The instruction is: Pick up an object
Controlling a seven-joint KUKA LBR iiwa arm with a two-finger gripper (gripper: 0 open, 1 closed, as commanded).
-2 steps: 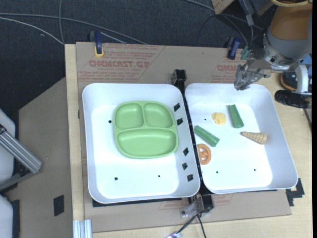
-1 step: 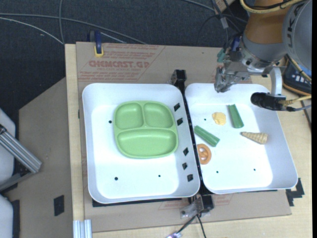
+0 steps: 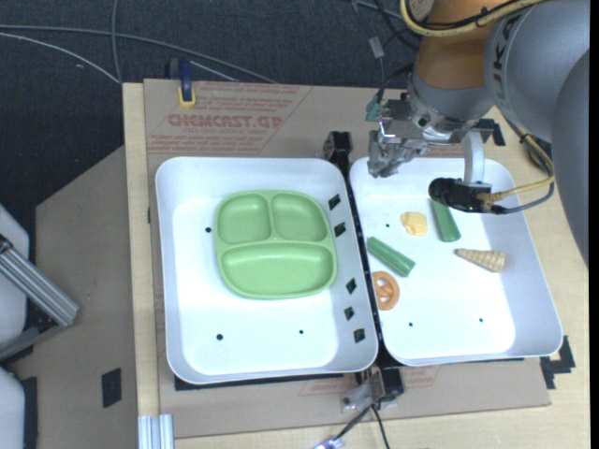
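Two white bins sit side by side on the tabletop. From about two o'clock the grey arm with its orange band leans in, wrist pointing down, and the end effector hangs over the right bin at its eleven o'clock corner; whether its tips are spread or pressed together cannot be told. In that bin lie five things: two green sticks, one near nine o'clock and one toward one o'clock, one yellow piece, one cone and one pretzel. One green divided plate lies in the left bin.
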